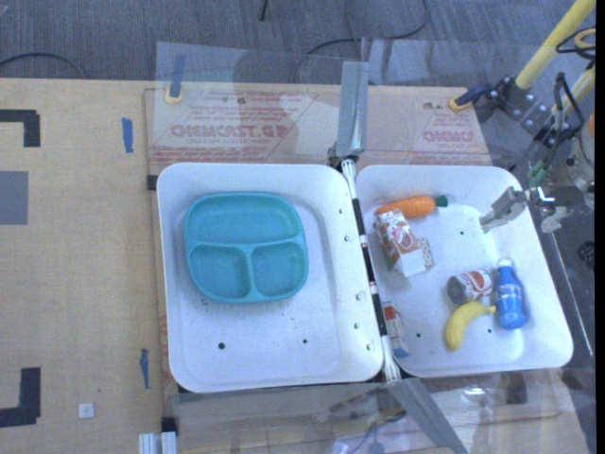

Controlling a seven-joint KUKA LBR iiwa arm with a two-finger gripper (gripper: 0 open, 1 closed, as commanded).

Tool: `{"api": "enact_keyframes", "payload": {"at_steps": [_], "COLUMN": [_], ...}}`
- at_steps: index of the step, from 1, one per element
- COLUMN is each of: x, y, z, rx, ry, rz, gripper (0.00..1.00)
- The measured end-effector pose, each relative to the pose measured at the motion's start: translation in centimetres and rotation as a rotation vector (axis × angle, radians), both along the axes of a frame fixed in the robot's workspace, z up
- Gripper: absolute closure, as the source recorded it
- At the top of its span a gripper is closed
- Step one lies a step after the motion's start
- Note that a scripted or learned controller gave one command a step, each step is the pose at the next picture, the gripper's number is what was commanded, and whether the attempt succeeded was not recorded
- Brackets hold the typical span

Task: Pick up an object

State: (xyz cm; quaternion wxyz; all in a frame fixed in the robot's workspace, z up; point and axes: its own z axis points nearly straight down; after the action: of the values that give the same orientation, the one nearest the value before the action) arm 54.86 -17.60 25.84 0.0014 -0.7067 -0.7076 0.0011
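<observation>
Camera view has the arm (558, 173) way over at the right edge of the frame, mostly a tangle of dark parts and cables there, with a yellow pole (560, 34) slanting up to the top right corner. What looks like the end effector (501, 209) is a grey piece poking leftward and down over the upper right part of the right bin (539, 343), sitting low near the bin's far right rim. Honestly can't tell if it's released or clenched, it's too small and blurry at this angle, and nothing is visibly between its tips. Stuff in the right bin: an orange carrot (410, 206) up near the top, left of the end effector and well apart from it, a small carton (402, 244) tipped over just below the carrot, then lower down a red and white can (470, 285) lying on its side, a blue bottle (509, 298) just right of the can, and a yellow banana (463, 323) curled beneath both. The bottle is the closest of the lot, sitting below the end effector but not touching it. Left bin (189, 348) holds a teal divided plate (247, 247) in its upper left half. Both bins sit on the tan tabletop (71, 253).
</observation>
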Motion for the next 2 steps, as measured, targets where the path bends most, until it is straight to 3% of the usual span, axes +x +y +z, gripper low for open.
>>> {"api": "enact_keyframes", "payload": {"at_steps": [1,2], "x": [-2.7,0.5], "y": [-3.4,-3.4], "z": [-11.8,-16.5], "rx": [0.001,0.01], "ry": [-0.001,-0.007], "rz": [0.077,0.1], "gripper": [0.0,0.0]}}
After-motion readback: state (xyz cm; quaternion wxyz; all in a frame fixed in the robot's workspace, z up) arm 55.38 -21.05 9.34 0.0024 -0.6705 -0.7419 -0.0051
